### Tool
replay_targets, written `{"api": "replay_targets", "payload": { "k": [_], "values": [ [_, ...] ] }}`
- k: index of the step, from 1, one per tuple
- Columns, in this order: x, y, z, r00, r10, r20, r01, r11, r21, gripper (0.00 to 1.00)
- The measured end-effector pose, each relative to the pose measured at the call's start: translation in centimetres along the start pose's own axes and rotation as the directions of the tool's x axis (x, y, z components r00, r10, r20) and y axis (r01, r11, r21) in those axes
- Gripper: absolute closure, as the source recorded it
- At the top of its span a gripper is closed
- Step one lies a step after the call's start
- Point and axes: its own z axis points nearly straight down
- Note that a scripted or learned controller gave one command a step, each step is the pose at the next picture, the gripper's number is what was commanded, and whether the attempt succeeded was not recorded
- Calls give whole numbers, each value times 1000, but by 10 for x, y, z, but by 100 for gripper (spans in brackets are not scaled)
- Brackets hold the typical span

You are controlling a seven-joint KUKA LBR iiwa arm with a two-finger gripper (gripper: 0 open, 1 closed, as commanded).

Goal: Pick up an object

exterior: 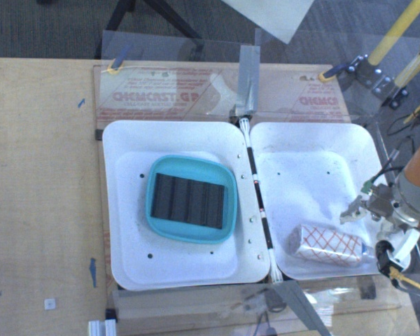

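Observation:
A teal tray with a dark ribbed insert [192,199] lies in the middle of the left bin [119,152]. A white tube with a red crisscross pattern [328,244] lies on its side near the front of the right bin [315,145]. My gripper [378,211] is at the right bin's right edge, just right of and slightly above the tube's far end. Nothing shows between its fingers, and whether they are open or shut is unclear from this angle.
A clear plastic sheet with red print [161,93] lies behind the bins, with a grey metal post [248,79] at the divider. Yellow bars [399,26] and cables stand at the right. Bare wooden bench [35,187] stretches to the left.

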Motion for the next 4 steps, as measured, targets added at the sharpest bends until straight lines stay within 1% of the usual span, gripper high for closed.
{"api": "replay_targets", "payload": {
  "k": [1,2,3,4],
  "values": [
    [-4,1,-55,981,191,5,-191,982,0,0],
    [44,-24,21,999,51,4,-51,999,2,0],
    [14,-8,-99,986,169,5,-169,986,0,0],
    [32,-17,-92,1000,-7,4,7,1000,3,0]
  ]
}}
